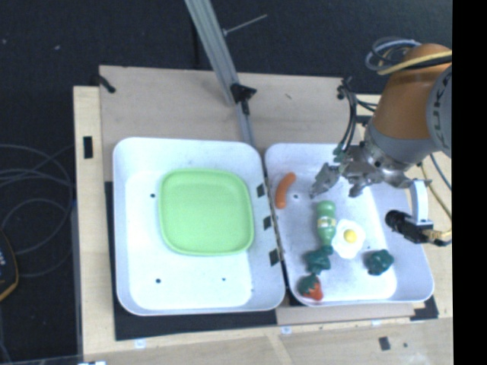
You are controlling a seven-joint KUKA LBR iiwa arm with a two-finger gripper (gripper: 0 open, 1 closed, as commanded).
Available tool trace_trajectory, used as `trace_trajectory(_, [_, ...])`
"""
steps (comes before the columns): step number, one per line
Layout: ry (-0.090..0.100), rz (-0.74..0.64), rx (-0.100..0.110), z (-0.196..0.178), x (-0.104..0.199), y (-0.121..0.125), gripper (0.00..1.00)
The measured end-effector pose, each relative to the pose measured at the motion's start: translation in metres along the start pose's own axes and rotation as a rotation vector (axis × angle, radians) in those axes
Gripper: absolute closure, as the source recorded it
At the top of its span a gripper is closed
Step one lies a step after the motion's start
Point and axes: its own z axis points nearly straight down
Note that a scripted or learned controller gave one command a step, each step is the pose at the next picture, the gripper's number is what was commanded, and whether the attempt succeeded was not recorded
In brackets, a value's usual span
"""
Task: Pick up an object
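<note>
Green bottle (326, 219) lies in right bin (415, 280), just below gripper (340, 179). Fingers spread open, nothing between them. Fried egg toy (349, 239) touches bottle. Risk: descent clips egg, or rounded bottle rolls from closing fingers, causing missed grasp.

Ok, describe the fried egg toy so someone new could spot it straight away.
Look in the right bin, the one the arm reaches over. Near its middle, just right of the green bottle, lies the fried egg. It is the flat white piece with a yellow yolk; its neighbours are green, orange or red.
</note>
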Motion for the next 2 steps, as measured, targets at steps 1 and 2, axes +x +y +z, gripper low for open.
trace_trajectory(1, [0.0,0.0,0.0,0.06,0.006,0.003,0.0])
trace_trajectory(2, [-0.001,0.0,-0.014,0.093,0.005,0.005,0.0])
